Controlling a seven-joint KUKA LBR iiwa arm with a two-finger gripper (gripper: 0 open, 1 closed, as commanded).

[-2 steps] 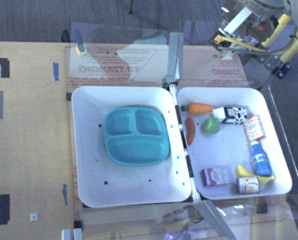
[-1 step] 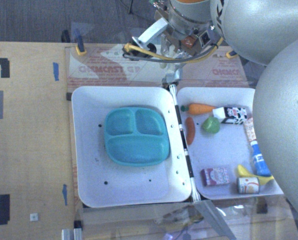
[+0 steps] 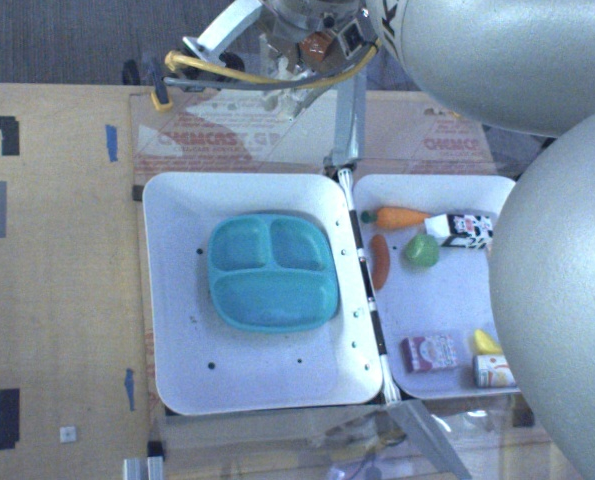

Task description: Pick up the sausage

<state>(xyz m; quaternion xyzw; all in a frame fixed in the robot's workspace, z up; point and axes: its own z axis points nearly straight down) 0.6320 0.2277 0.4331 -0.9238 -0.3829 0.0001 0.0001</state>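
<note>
Reddish-brown sausage [image 3: 379,261] lies in the right bin [image 3: 447,318], hard against that bin's left wall, long axis running roughly up-down in the camera view. Just above it, a carrot [image 3: 401,217] lies crosswise; a green round item [image 3: 422,251] sits just beside the sausage on its right, apart from it by a sliver. Further items in the same bin: small milk carton [image 3: 464,229], dark red packet [image 3: 429,352], yellow piece [image 3: 486,342], small can [image 3: 494,370]. Left bin [image 3: 177,368] carries a teal divided plate [image 3: 273,272]. Gripper [image 3: 293,76] hangs beyond the far edge of the bins, over the cardboard, well apart from the sausage; its opening cannot be told from here, and nothing appears in its hold. Bulk of the grey arm [image 3: 547,268] covers the right bin's right side. Judgement: task not begun in any effective sense. Approach, descent, grasp and lift all remain. Neighbouring carrot and bin wall look likely to crowd a grasp.
</note>
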